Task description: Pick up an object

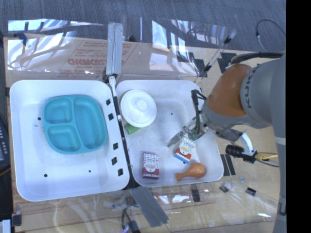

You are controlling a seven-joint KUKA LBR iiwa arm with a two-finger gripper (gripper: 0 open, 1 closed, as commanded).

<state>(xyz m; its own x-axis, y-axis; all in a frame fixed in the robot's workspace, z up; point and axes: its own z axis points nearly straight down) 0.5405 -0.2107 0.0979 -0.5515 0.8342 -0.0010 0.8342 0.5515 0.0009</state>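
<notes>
Pincer [187, 136]: low in the right bin [167, 108], its tips at the top edge of a small carton [184, 151]; how wide it stands, I cannot tell.
Carton: lies flat, free on all sides, likely the pick.
Neighbours: drumstick [192, 171] just below, box [150, 165] nearer the divider, round tub [138, 108] well apart.
Left bin [24, 130]: carries a blue tray [74, 123], out of the arm's way.

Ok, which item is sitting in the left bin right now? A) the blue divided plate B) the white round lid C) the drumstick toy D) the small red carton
A: the blue divided plate lies in the left bin, while the drumstick toy, small red carton and white round lid are all in the right bin.
</notes>
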